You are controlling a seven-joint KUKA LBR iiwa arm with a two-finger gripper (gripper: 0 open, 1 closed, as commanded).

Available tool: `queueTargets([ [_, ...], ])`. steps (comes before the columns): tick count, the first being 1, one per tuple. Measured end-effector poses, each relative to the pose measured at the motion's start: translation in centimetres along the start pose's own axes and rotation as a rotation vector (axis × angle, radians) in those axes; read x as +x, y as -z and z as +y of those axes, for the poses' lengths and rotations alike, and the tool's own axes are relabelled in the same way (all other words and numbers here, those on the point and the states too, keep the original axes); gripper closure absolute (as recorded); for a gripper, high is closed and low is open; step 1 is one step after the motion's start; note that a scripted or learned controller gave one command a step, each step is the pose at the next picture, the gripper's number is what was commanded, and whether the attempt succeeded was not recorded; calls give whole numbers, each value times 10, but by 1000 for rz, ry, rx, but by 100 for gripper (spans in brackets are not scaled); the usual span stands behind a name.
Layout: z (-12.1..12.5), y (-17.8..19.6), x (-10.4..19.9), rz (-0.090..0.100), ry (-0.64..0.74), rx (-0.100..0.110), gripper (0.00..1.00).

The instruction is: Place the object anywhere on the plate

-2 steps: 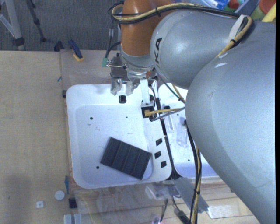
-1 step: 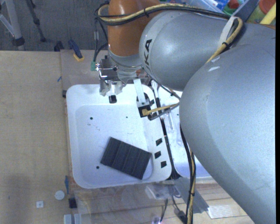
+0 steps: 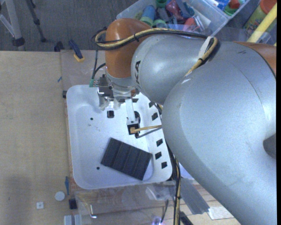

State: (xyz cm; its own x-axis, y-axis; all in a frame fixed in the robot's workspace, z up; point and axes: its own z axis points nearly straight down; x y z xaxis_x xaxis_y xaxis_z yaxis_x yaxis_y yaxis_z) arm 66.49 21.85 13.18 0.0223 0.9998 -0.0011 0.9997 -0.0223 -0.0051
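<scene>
A dark, ribbed rectangular slab point(image 3: 126, 158) lies flat and slightly askew in the lower part of the white bin point(image 3: 79, 145). My gripper point(image 3: 108, 105) hangs below the orange wrist band over the bin's upper middle, above and a little left of the slab and well apart from it. A small dark piece point(image 3: 110, 114) sits right at the gripper's tip; I cannot tell whether it is part of the gripper or something held. The bulk of the arm covers everything to the right, including the second bin.
Several small black tabs point(image 3: 159, 143) line the bin's right side, and tiny dark specks point(image 3: 98, 167) dot its floor. A clear tub of colourful toys point(image 3: 175, 13) stands behind. A blue clamp point(image 3: 77, 53) and small bits point(image 3: 59, 195) lie on the bench.
</scene>
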Motion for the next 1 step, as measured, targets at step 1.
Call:
queueTargets([
  [1,1,33,8,1,347,-8,100],
])
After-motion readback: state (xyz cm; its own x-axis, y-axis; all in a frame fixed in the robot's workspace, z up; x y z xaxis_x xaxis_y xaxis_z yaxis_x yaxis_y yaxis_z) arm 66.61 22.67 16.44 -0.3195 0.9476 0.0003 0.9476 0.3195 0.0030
